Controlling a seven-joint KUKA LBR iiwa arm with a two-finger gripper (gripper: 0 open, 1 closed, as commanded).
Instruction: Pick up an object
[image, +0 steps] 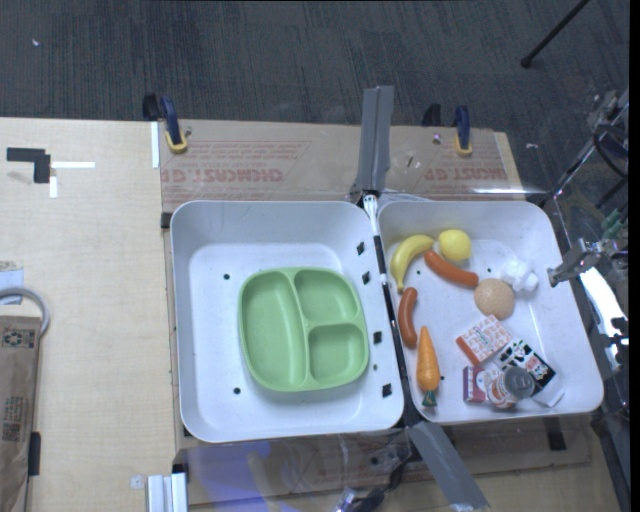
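Observation:
The right bin (560, 300) holds several toy foods. A yellow banana (408, 256) and a lemon (454, 244) lie at its far left. An orange-red sausage (452, 270) lies just below the lemon, and a second sausage (407, 316) runs along the left wall. Nearer the front lies a carrot (428, 360). A tan ball (494, 297) and a small white lump (515, 272) sit mid-bin. A red-and-white carton (484, 340), a black-and-white packet (526, 362) and a small round container (503, 385) crowd the front right.
The left bin (200, 300) holds a green divided plate (305, 328). A grey post (376, 140) rises between the bins at the back. Clamps (172, 130) pin cardboard behind them. Metal framework (590, 265) stands at the right bin's right rim. A brown bag (18, 390) lies far left.

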